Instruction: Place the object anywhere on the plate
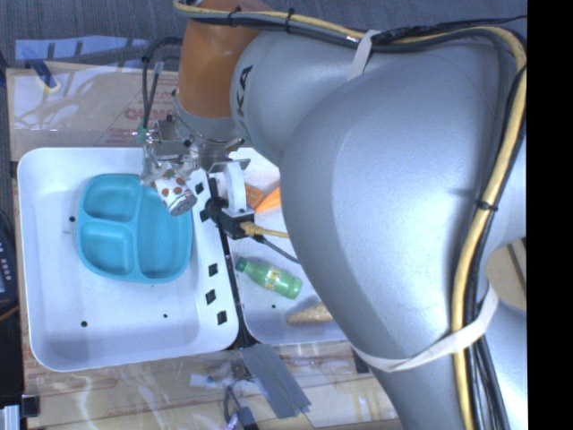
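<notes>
My arm (376, 177) covered most of the right bin (269, 330) and reached toward the left bin (54, 330) on the desk (81, 88). The blue divided plate (134, 227) lay in the left bin's upper half. My hand (172, 179) hung over the plate's upper right edge, clamped on a small white cup with red dots (176, 193), tilted. Right of the plate, in the right bin, lay a green bottle (269, 278), an orange piece (267, 200) and a tan cone-shaped item (309, 313).

Left bin (54, 330): blue divided plate (134, 231), upper centre. End effector (170, 182) at the plate's upper right edge, a spotted white cup (176, 193) between its fingers. Right bin (269, 325): green bottle (269, 277), orange item (267, 200).
</notes>
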### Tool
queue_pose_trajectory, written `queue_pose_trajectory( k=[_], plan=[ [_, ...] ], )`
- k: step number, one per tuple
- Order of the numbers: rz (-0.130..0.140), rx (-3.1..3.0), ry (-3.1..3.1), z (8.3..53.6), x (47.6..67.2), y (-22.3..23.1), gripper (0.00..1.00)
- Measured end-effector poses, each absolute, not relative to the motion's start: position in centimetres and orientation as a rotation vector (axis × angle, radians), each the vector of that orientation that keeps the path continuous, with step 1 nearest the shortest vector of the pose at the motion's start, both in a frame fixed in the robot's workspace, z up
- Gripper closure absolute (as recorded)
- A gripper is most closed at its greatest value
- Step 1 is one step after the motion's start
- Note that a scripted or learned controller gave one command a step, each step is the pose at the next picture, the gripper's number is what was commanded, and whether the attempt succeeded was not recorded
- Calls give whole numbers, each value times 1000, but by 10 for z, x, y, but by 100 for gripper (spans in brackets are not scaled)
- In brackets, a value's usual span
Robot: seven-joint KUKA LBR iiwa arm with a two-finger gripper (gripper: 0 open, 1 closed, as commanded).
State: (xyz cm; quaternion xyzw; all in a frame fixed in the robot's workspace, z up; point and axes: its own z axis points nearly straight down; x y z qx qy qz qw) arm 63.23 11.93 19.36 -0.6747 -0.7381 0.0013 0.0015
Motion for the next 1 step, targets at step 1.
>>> queue_pose_trajectory(
  k=[1],
  plan=[
    [4,-2121,-2315,194,633,118,0]
  ],
)
